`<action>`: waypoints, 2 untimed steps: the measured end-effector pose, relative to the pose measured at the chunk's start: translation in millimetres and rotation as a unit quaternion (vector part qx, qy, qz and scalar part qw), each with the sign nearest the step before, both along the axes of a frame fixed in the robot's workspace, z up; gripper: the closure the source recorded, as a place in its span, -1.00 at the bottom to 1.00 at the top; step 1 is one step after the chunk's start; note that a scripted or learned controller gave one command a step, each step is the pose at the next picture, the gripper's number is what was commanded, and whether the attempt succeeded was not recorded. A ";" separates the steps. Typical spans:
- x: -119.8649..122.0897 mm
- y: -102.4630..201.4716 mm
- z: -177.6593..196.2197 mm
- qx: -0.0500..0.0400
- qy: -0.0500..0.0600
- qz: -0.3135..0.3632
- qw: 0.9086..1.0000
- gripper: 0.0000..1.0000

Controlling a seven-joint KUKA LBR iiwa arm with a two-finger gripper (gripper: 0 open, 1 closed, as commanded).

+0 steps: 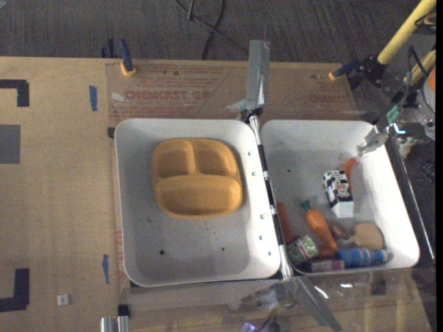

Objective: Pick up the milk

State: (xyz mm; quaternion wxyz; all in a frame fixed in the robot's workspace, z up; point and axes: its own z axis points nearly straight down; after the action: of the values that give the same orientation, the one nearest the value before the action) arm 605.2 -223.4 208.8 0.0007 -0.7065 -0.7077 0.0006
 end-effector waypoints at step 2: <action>-57.3 76.2 -123.7 0.000 -0.002 0.050 0.999 -1.00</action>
State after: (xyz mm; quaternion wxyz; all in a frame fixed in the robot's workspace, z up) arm 547.9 -147.2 85.1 -0.0006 -0.6699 -0.7425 -0.0009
